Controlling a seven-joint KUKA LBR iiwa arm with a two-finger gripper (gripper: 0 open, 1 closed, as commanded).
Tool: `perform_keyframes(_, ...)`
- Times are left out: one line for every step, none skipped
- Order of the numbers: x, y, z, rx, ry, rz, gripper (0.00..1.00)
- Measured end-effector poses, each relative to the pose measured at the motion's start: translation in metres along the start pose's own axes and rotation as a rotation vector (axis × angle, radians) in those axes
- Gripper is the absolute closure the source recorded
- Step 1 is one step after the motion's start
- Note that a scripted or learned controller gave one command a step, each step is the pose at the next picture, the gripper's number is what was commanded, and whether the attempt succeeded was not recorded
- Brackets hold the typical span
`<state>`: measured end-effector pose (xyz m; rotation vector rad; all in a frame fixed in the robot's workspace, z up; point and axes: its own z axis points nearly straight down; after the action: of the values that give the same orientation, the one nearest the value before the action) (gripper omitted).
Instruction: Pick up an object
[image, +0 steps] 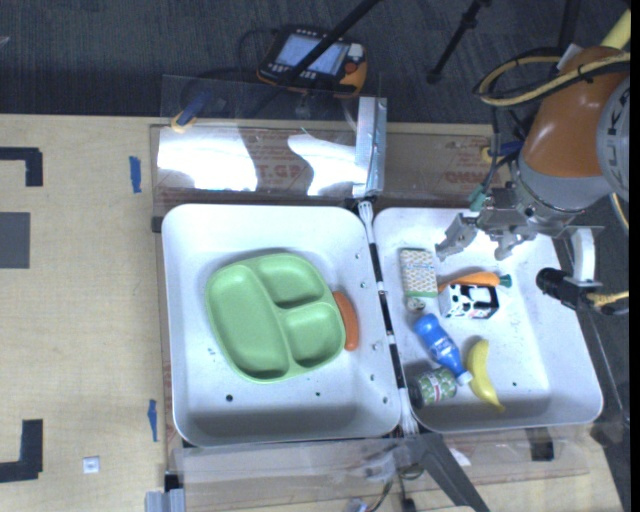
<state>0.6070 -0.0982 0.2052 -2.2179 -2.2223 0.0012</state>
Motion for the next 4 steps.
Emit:
perform_keyframes(-0.055,0.009,0.056,0.000,0.000,-0.064,0.00)
perform_keyframes(-0.076,-0.009,0.109,-0.023,0.002,0.102,0.00)
perform_keyframes(-0.085,0.015,0.026,-0.004,-0.002,-0.051,0.00)
perform_keyframes(-0.085,0.015,0.026,-0.004,-0.002,-0.051,0.00)
